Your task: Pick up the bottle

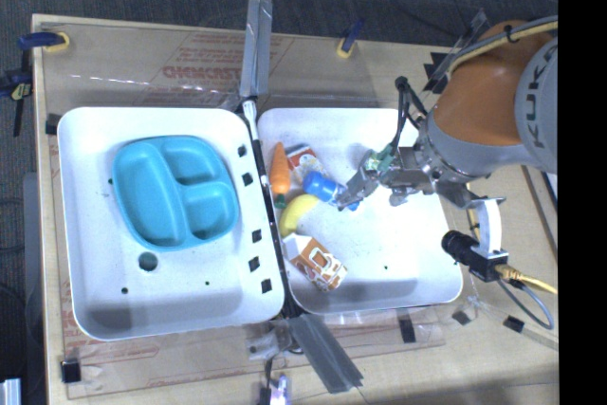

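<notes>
The bottle [311, 174] lies on its side in the right bin [417, 261]. Its red and white body points to the upper left and its blue cap to the lower right. My gripper [354, 194] hangs low over the middle of that bin. Its tip is right beside the blue cap, on the cap's right side. Whether it touches the cap is unclear from this angle. The arm's orange band [484, 104] sits above the bin's right part.
An orange carrot [280, 169] lies by the bin's left wall and a yellow fruit [297, 211] just below the bottle. A small orange and white carton [318, 263] rests near the front. The left bin [95, 299] holds a blue divided tray [175, 190].
</notes>
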Robot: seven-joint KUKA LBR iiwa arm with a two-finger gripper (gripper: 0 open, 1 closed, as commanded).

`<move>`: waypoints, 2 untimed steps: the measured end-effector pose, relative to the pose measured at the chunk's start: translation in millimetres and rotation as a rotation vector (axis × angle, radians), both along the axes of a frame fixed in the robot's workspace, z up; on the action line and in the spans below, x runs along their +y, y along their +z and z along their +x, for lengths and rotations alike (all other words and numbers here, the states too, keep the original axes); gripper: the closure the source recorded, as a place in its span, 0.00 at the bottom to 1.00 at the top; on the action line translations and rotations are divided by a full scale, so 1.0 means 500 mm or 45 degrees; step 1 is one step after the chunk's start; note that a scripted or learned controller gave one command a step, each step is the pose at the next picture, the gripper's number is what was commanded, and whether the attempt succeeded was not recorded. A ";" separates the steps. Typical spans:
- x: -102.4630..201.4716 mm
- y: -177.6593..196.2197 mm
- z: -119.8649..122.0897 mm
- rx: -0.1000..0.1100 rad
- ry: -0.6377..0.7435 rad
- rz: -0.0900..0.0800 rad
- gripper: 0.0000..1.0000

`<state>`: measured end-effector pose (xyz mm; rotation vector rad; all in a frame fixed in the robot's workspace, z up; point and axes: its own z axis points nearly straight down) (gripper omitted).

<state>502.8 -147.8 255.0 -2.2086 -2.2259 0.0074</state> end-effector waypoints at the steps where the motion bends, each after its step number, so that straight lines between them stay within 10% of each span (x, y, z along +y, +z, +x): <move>1: 0.010 -0.151 0.139 -0.002 0.292 0.001 0.00; 2: -0.062 -0.332 0.179 -0.006 0.236 -0.001 0.00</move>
